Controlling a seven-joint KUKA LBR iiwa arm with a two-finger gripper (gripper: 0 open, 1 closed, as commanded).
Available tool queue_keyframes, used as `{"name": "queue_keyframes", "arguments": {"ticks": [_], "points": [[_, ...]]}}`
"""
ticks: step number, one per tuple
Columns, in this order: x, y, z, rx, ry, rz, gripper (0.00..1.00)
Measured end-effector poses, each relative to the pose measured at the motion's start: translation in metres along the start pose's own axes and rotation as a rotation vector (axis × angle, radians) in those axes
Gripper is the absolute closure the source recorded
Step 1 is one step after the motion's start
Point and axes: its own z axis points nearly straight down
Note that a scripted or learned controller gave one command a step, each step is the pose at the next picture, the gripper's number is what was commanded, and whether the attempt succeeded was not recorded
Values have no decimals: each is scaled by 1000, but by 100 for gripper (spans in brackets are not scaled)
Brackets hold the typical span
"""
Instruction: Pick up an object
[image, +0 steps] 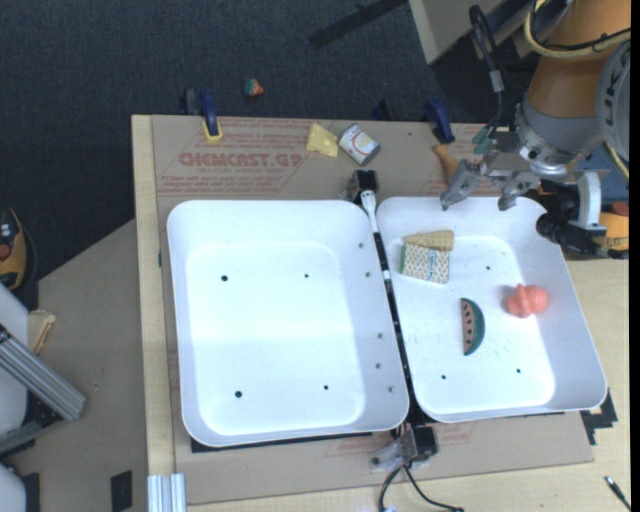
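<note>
The two-finger gripper (481, 192) hung over the far rim of the right-hand shallow white bin (560, 385), its jaws spread and holding nothing. In that bin lay a patterned square packet (426, 263), a watermelon-slice toy (472, 326) and a pink lumpy toy (525, 300).

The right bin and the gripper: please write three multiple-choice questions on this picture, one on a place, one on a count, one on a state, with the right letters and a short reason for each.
1. Where does the watermelon slice lie?
A. In the left bin
B. In the right bin
C. On the cardboard behind the bins

2. How many objects lie in the right bin?
A. One
B. Three
C. Five

3. What is the state of the gripper?
A. Open, with nothing between its fingers
B. Shut on the pink object
C. Shut on the patterned block

Answers:
1 B: the slice rests on the right bin's floor, between the patterned block and the pink object.
2 B: block, slice and pink object.
3 A: its fingers stand apart over the bin's far rim, all objects lying below.
</note>
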Motion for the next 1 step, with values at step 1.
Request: {"name": "queue_keyframes", "arguments": {"ticks": [1], "points": [[-35, 12, 125, -11, -5, 1, 0]]}}
